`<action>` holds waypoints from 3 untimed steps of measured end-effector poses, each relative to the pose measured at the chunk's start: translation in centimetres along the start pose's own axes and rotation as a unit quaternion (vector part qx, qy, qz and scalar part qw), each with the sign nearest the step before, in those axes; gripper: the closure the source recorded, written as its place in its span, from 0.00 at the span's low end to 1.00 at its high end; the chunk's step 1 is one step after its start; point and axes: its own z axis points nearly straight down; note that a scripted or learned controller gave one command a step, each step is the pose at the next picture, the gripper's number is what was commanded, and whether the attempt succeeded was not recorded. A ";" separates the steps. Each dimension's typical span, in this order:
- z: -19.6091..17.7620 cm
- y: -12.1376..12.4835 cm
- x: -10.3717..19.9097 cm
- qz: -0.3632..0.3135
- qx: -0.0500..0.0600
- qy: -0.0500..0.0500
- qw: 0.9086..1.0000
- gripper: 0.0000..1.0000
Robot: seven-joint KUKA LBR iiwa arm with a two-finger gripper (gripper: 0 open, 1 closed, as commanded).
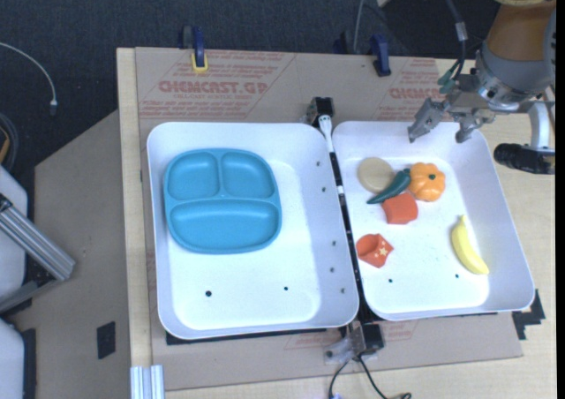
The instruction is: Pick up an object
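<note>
— Where's the pincer (444,124) right now?

— Up over the far edge of the right bin (503,212), fingers spread wide, nothing between them.

— And the things it could grab?

— All in that right bin. A beige round piece (374,173) touches a green pepper (390,187); an orange pumpkin (427,182) sits just beside, with a red block (400,209) below it. Another red piece (374,249) lies nearer the left wall, and a banana (468,245) is off to the right.

— The left bin (300,282)?

— It holds a blue divided plate (222,200).
</note>
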 end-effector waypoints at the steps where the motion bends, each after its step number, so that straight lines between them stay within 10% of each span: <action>1: -1.0 0.3 0.1 -0.001 -0.008 -0.001 1.000 0.00; 3: 7.6 0.4 0.8 -0.002 -0.005 -0.001 1.000 0.00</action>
